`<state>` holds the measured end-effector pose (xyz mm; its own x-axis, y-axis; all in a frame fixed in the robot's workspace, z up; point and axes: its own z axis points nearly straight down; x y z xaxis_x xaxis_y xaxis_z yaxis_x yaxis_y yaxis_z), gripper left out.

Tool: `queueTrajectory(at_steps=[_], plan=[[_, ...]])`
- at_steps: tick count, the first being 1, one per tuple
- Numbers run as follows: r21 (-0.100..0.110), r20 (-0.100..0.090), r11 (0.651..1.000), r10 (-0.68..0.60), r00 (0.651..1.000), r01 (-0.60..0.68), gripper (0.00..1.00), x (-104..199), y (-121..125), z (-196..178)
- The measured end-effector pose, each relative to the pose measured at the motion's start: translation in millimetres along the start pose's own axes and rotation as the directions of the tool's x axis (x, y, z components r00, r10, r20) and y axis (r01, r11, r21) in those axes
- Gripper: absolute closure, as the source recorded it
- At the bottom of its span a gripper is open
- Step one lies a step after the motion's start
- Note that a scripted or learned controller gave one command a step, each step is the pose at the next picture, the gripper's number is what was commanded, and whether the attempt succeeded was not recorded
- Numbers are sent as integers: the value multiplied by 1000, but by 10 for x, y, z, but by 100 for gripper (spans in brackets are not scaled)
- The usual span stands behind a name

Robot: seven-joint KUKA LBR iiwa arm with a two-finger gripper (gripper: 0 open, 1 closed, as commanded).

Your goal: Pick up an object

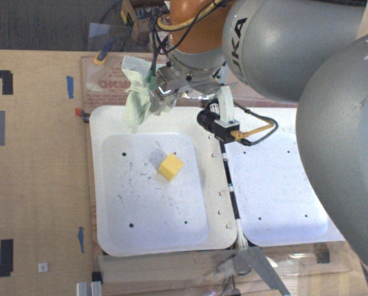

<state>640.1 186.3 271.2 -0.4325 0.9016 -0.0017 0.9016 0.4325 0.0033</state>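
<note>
The arm's jaws (161, 96) hang over the far edge of the left bin (110, 227) and pinch a pale green cloth (136, 98). The cloth is crumpled and hangs down from the jaws; its lower end reaches the bin's far rim, approx. at the far-left part. A small yellow block (170, 166) lies on the floor of the same bin, near its centre, well apart from the cloth. The right bin (276, 190) sits just beside the left bin. Both bins rest on the wooden worktop (36, 184).
</note>
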Motion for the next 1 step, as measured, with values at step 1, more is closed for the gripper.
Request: queueTrajectory(at_steps=[1], plan=[[-2,1,952,-307,952,307,100,-19,-167,-703]])
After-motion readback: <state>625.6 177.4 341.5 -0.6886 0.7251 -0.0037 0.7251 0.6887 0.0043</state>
